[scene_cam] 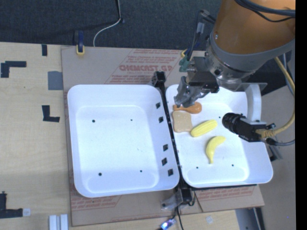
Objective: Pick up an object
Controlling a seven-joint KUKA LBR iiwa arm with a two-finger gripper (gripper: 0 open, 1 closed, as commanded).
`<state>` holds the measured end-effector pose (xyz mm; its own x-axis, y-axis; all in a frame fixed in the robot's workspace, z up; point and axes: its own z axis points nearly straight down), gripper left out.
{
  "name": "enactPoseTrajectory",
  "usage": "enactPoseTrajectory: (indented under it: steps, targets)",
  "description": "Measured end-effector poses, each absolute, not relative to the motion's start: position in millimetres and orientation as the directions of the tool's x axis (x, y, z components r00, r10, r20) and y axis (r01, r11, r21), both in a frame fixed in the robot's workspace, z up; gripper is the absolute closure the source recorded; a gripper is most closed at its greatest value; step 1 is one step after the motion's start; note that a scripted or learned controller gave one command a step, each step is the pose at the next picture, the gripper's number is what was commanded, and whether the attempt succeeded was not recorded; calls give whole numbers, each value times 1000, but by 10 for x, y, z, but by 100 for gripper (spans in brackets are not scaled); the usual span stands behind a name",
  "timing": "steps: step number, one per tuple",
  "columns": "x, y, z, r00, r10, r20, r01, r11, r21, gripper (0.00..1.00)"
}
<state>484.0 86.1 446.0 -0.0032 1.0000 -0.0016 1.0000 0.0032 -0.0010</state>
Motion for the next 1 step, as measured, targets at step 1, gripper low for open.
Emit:
enactPoseTrajectory:
  steps: [1]
  targets:
    - [4950,1071,5123,-3,1000,2,1000,3,6,100]
